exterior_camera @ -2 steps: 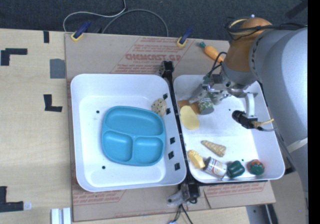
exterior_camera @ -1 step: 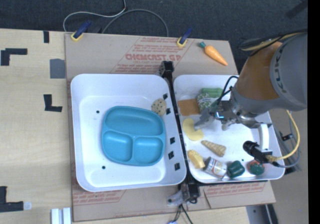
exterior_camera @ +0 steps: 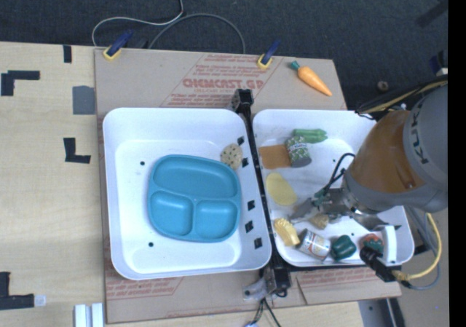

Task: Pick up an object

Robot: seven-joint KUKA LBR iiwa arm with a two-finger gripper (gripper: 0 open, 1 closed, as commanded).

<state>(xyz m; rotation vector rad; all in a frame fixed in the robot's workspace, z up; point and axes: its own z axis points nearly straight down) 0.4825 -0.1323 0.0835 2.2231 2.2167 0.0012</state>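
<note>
Objects are being crowded along the right bin's (exterior_camera: pixel 378 256) near edge, where the gripper (exterior_camera: pixel 314 205) is being lowered; its grasp cannot be told.

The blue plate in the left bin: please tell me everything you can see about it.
The blue plate is light blue with rounded corners and looks like smooth plastic. Ridges divide it into three compartments: a wide one along the far side and two smaller ones nearer the camera. It lies flat, right way up, roughly in the middle of the left bin. Nothing lies in it; a speckled cookie sits just off its far right corner.
</note>
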